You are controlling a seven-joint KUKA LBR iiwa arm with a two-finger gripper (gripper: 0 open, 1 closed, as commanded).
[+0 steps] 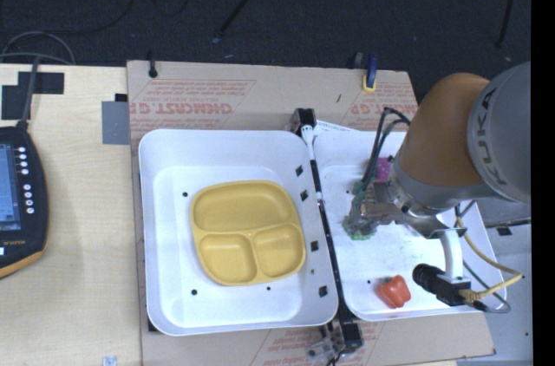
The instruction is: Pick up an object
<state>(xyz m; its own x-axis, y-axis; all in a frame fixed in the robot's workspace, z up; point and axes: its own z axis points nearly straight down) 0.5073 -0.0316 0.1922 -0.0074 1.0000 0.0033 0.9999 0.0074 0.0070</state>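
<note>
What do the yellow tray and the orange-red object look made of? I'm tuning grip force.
The yellow tray looks like hard moulded plastic, matte with a soft sheen: one even colour, rounded compartments. The orange-red object looks smooth, possibly plastic or rubber; it is too small to tell.

One fixed camera hangs above the surface (78, 269) and looks down at a slant, far enough off to take in both white bins: the left bin (165, 286) and the right bin (347, 149). Dark floor fills the top of the view. The arm (473, 143) enters from the right edge.
</note>
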